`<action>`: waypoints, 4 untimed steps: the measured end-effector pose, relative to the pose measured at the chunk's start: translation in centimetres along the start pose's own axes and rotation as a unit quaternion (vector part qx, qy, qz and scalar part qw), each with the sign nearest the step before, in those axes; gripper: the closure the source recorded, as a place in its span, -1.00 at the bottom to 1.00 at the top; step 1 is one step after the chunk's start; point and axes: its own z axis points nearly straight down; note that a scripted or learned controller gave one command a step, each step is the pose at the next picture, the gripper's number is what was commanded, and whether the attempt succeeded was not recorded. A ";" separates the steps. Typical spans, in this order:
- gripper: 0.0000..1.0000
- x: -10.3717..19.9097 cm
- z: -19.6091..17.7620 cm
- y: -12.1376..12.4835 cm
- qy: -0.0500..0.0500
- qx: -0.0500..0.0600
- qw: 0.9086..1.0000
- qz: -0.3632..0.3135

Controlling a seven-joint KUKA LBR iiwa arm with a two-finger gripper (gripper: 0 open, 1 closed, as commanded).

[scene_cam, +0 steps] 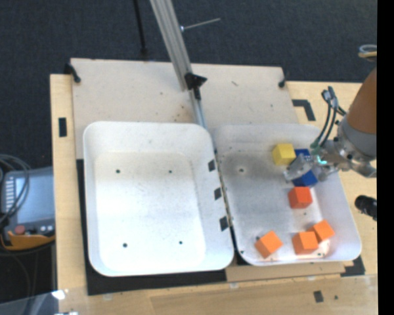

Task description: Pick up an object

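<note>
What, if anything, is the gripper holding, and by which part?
It cannot be told. The gripper is down over a blue block in the right bin, beside the yellow block, but the view does not settle whether the block sits between its fingers.

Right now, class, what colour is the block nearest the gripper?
Blue block, beside the gripper; camera view.

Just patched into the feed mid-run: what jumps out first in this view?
The bright blocks in the right bin: a yellow block near its top, with the claw low over a blue block beside it. Below sit four orange blocks: one orange block mid-bin and three along the near edge. The left bin is plain white.
</note>
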 end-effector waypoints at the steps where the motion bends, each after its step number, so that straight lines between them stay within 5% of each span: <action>1: -1.00 0.0 -0.3 0.1 0.000 -0.002 1.000 0.000; 3: -1.00 -1.2 10.4 -0.5 -0.002 -0.001 1.000 0.002; 4: 1.00 -1.2 9.1 -0.3 -0.002 -0.005 1.000 0.005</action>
